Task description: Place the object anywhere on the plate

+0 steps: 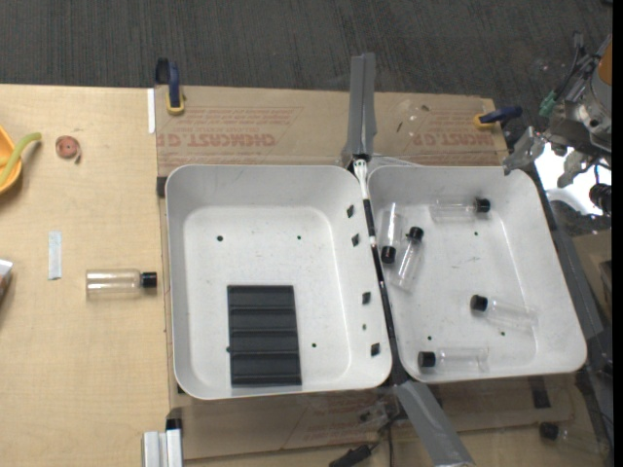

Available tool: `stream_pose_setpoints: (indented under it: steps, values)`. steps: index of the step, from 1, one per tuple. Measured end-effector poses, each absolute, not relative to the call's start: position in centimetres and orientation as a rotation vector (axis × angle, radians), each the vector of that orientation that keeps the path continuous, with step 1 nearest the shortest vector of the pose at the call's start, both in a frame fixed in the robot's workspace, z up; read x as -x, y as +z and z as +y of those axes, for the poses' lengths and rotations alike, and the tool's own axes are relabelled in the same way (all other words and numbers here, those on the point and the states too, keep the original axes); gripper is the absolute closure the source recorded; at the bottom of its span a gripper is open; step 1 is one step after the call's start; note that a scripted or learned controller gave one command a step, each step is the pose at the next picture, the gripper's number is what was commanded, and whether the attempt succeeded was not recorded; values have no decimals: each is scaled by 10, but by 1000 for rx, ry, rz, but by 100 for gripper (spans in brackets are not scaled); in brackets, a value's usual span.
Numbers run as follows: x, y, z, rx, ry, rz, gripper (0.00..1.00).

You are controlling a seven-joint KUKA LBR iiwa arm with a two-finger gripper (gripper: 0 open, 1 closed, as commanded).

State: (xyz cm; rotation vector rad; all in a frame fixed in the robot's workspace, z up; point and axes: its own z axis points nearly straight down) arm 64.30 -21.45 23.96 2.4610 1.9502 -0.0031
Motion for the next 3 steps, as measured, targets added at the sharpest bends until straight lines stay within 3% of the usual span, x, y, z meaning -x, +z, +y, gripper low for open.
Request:
stream_pose_setpoints:
  steps: [1,2,3]
  values:
    - [-642,382,-215,-2569,-4,1807,0]
    - [-659,441,-215,-2620,-4,1734,0]
    - [-659,440,-161,-2764,-8,1497,0]
